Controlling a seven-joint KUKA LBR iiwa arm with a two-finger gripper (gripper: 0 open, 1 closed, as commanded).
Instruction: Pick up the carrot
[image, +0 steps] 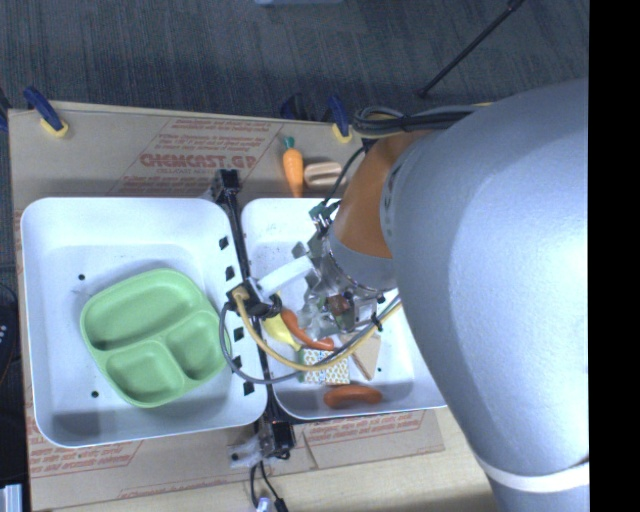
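Now gripper low in right bin, carrot just below-left. Grip state: cannot tell. Best slide toward carrot, pinch middle, lift slow.

Light: even, soft, overhead; white bins bright without blown glare.
Shadows: faint, beneath the green tray.
Focus: slightly soft throughout; near arm blurred, looming large.

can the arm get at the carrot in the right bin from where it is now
Probably yes. The tool hangs low in the right bin, right beside the carrot, which lies on top of the pile with nothing over it. A yellow cable curving close by could snag.
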